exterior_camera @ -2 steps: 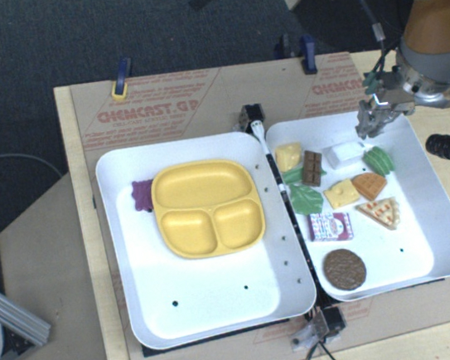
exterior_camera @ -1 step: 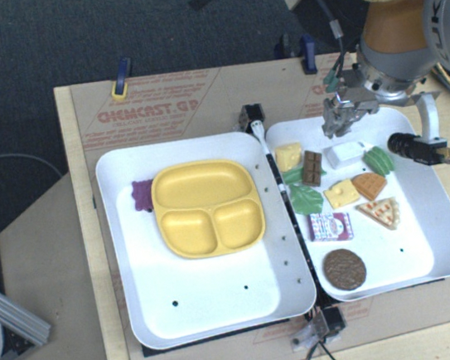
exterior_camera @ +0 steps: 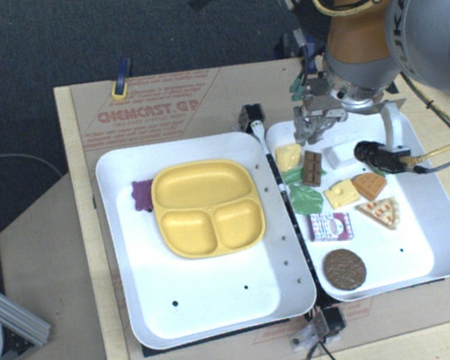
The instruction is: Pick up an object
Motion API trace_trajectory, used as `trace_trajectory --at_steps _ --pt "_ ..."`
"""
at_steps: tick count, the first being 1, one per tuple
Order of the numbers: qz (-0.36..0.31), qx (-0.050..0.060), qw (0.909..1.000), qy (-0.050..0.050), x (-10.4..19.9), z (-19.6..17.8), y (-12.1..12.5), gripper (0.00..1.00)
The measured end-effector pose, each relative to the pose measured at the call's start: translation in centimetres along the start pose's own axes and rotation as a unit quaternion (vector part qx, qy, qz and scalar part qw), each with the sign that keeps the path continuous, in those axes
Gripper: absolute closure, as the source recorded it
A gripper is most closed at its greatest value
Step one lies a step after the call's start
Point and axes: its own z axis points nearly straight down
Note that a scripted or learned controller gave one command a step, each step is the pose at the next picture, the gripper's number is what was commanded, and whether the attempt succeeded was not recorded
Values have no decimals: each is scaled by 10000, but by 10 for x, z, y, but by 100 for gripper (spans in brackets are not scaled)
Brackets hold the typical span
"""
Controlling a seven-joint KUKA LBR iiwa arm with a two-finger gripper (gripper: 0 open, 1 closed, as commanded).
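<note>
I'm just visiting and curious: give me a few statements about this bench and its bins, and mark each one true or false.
1. The yellow plastic divided tray lies in the left white bin. True.
2. The round brown cookie sits in the left bin. False: it lies in the right white bin.
3. The pincer hangs over the right bin's far end. True.
4. The purple piece rests on top of the tray. False: it lies beside the tray's left edge.

The right bin (exterior_camera: 439,210) is crowded along its left side by food pieces, a chocolate bar (exterior_camera: 313,167) among them; bare floor is left at its lower right. The left bin (exterior_camera: 218,302) is blocked centrally by a yellow divided plate (exterior_camera: 209,206); its lower half is unobstructed.
</note>
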Motion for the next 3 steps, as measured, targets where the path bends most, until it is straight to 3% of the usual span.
trace_trajectory --at_steps 1,2,3 --pt "0 -14 10000 -2 57 3 4 100" --pt "3 -26 10000 0 71 -15 8 100" --pt "14 -25 10000 -5 65 -15 10 100"
